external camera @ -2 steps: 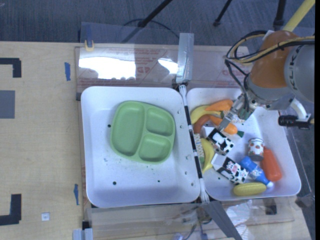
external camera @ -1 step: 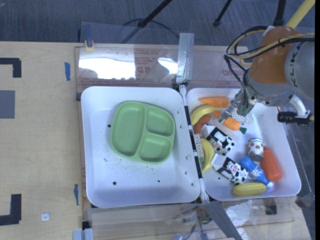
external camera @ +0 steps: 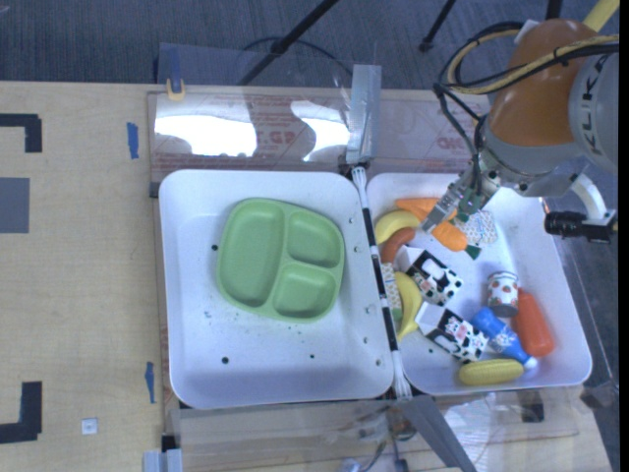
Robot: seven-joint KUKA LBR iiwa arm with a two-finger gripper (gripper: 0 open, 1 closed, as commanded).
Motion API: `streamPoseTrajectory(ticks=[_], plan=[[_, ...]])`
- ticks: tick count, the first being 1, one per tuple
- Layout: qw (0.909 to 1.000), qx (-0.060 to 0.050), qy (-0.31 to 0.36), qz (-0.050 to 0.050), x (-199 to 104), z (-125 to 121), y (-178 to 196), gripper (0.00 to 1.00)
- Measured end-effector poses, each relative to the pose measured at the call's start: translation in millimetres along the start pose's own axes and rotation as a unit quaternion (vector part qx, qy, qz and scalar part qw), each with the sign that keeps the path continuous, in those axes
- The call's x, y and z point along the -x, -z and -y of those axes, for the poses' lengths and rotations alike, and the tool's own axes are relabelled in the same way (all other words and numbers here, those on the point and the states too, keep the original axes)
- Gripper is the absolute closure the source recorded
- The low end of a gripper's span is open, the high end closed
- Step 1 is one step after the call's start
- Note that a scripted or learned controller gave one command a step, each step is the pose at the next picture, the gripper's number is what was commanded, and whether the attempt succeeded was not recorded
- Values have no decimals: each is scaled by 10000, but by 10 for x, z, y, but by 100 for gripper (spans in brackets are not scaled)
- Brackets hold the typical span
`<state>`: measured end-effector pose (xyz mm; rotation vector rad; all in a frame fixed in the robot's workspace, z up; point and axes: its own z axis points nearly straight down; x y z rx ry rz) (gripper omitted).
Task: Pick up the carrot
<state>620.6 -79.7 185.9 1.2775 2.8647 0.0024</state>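
The orange carrot (external camera: 450, 237) lies at the back of the right bin (external camera: 570, 293), slanting from upper left to lower right, with a small green top at its right end. My gripper (external camera: 454, 207) is right over the carrot's middle and hides that part of it. From this height I cannot see whether the gripper touches the carrot. The grey arm with its orange band (external camera: 541, 77) comes in from the upper right.
Around the carrot lie a yellow banana (external camera: 393, 226), two black-and-white cow toys (external camera: 432, 278), a small patterned can (external camera: 502, 290), a red-orange pepper-like toy (external camera: 536, 324), a blue item (external camera: 494, 327) and a yellow piece (external camera: 491, 372). The left bin (external camera: 187, 293) holds a green divided plate (external camera: 280, 259).
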Motion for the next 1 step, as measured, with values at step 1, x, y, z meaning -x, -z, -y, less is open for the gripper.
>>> streamPoseTrajectory(ticks=[1], plan=[[9999,-8,154,-11,-81,-53,-3,100]])
